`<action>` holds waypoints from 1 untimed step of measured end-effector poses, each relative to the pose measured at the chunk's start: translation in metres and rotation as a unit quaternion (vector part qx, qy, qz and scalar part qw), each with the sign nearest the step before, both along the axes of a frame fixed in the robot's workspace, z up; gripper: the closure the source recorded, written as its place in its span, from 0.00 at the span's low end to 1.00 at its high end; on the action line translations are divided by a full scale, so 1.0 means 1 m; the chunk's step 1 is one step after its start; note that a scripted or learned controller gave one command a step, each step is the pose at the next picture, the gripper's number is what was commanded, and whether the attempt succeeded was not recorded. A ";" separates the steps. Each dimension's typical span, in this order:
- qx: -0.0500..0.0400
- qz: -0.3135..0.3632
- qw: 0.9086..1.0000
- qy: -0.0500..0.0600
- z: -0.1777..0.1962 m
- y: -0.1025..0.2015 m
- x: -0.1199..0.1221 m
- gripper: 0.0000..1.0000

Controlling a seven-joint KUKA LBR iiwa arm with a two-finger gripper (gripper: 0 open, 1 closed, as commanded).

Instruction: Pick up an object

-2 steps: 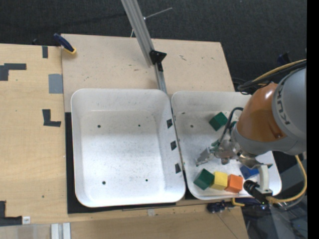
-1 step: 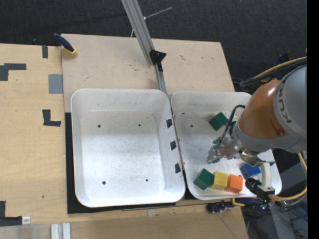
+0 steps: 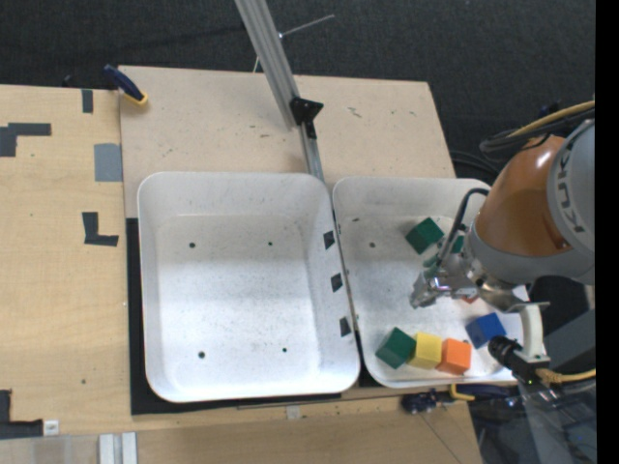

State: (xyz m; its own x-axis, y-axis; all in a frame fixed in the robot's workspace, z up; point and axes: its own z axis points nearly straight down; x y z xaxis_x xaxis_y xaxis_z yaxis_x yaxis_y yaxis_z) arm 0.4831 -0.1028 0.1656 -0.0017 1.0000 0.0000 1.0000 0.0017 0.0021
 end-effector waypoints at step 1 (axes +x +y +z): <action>0.000 0.000 1.000 -0.001 0.044 0.002 0.007 1.00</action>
